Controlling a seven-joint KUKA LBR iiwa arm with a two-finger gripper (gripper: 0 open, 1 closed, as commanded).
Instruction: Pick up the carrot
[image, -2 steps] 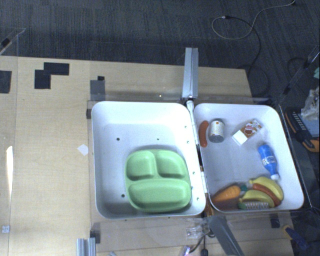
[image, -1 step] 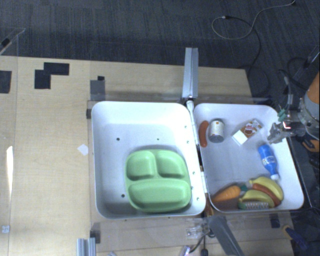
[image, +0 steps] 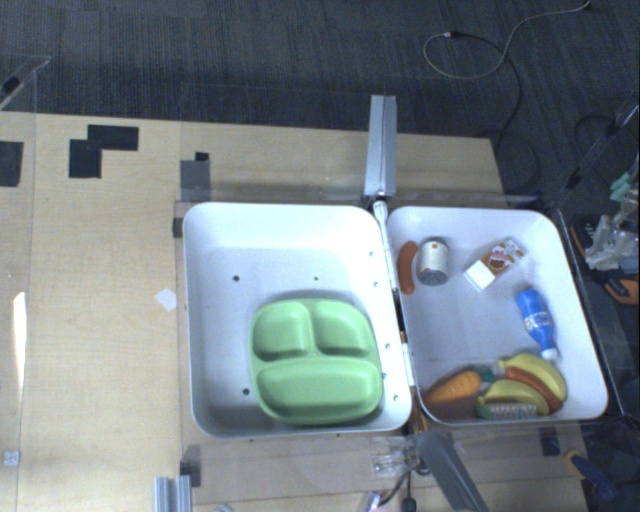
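Arm (image: 612, 245), seen at the right edge of frame: a small pale grey-white metallic section, blocky and uneven in outline, too blurred to resolve joints, screws or markings. There is a teal-tinted patch just above it and a short orange patch just below. Thin dark cables run past its upper side; their attachment points cannot be made out.

Your right bin is crowded along its near wall, open in the middle.

Your orange carrot (image: 453, 388) lies tight in the near-left corner of the shallow white right bin (image: 570, 262), against the bin wall, with yellow plastic bananas (image: 530, 380) touching its right end. The blue bottle (image: 536, 320) lies just beyond the bananas; the metal can (image: 433, 262) sits well apart, so the way down from above the bin's middle is free.
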